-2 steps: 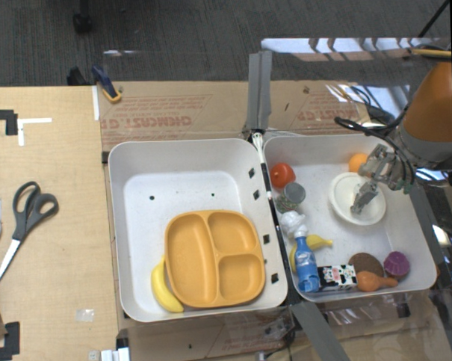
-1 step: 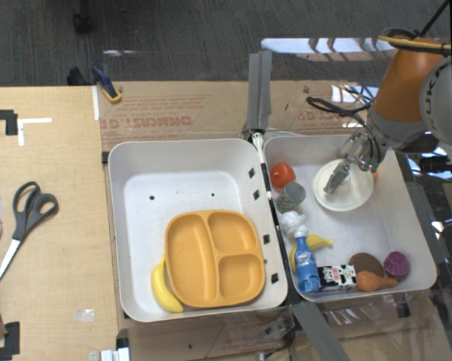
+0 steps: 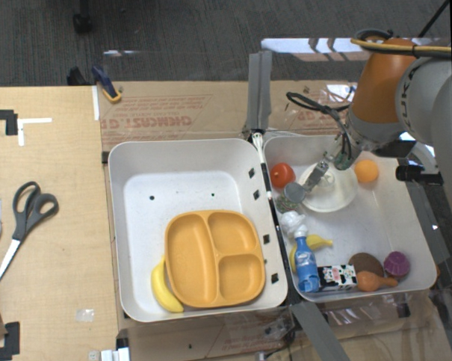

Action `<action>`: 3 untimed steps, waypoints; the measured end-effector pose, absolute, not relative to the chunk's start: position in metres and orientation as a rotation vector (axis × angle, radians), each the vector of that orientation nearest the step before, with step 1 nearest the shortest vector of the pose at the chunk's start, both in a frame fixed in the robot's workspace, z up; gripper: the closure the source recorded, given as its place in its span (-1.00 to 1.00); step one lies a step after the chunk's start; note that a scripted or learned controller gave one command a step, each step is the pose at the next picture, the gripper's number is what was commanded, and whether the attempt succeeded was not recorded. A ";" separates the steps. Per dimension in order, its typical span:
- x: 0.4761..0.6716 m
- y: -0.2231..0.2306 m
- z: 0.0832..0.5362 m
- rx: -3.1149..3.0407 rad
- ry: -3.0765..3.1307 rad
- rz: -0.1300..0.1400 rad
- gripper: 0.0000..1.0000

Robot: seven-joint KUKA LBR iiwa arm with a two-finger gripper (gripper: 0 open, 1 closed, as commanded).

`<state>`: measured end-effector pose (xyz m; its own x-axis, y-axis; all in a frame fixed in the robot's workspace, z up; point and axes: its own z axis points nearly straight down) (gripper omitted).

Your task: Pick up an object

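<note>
My gripper (image 3: 340,160) hangs low over the back of the right bin (image 3: 419,227), under the grey wrist and its orange band. It is right above the far rim of a white dish (image 3: 328,198). A grey metal scoop (image 3: 298,189) lies slanted from the dish's left edge toward the gripper. An orange ball (image 3: 367,170) sits just right of the gripper, and a red tomato (image 3: 282,173) lies to its left near the bin wall. I see nothing held.
The right bin's front holds a blue bottle (image 3: 305,264), a yellow piece (image 3: 319,242), a black-and-white carton (image 3: 336,277), a brown drumstick (image 3: 371,274) and a purple item (image 3: 396,263). The left bin (image 3: 130,217) holds a yellow divided plate (image 3: 214,257) over a banana (image 3: 163,288). Scissors (image 3: 25,215) lie on the bench.
</note>
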<state>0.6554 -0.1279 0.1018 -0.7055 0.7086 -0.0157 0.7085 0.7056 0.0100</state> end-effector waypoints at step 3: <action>0.535 -0.130 0.092 1.603 2.699 -0.001 -1.00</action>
<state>0.5351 -0.1304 0.0923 -0.4785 0.8781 -0.0022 0.8781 0.4785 0.0008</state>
